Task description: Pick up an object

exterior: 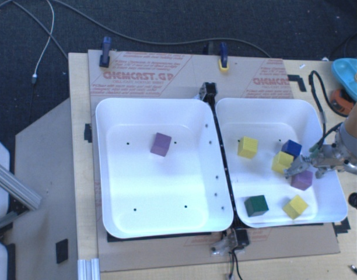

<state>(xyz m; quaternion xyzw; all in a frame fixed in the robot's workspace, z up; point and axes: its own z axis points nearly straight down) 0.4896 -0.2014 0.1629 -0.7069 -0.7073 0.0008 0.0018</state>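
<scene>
Two shallow white plastic bins side by side; right-hand bin (266,112) taken as landmark. Grey metal two-finger gripper (304,167) low against its right wall, reaching in from the right. Small purple cube (302,181) just below and touching the fingertips, no long axis to speak of. Yellow cube (282,161) and blue cube (291,148) crowding just left. Finger spread impossible to tell; nothing visibly held.

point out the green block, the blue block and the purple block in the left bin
green block (256,205), camera view, top face
blue block (291,148), camera view, top face
purple block in the left bin (161,144), camera view, top face
</scene>
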